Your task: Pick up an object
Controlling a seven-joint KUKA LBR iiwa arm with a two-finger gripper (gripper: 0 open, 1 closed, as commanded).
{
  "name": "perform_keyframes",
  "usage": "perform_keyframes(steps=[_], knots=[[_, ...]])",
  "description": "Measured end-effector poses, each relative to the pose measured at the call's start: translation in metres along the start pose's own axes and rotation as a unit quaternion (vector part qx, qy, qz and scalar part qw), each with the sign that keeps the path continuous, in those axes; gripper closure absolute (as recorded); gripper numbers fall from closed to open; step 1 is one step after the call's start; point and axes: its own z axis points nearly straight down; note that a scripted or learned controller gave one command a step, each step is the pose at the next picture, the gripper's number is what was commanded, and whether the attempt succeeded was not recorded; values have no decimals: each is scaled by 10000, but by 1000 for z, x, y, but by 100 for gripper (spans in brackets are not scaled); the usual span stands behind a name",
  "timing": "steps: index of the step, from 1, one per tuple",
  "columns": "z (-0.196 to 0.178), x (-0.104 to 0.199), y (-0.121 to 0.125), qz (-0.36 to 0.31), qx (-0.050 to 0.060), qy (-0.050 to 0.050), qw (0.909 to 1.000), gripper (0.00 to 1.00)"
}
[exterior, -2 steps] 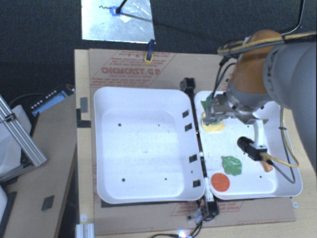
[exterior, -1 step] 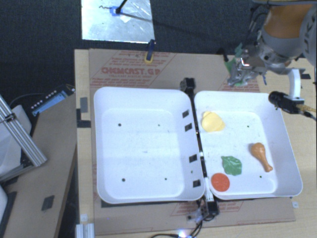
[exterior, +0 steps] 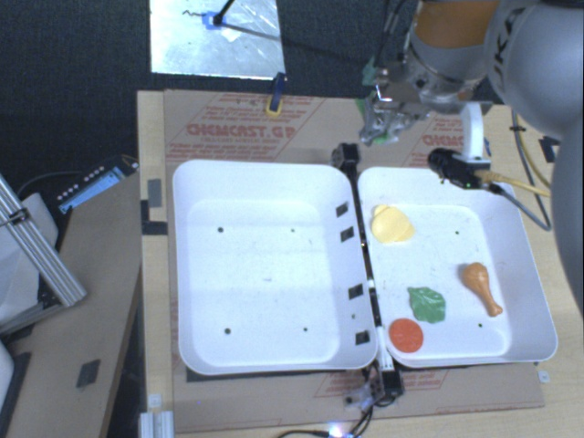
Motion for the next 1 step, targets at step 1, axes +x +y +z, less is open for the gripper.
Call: perform_keyframes(steps=[1], knots=[[-25, 103, 6, -10, 2, 9, 10000, 100]])
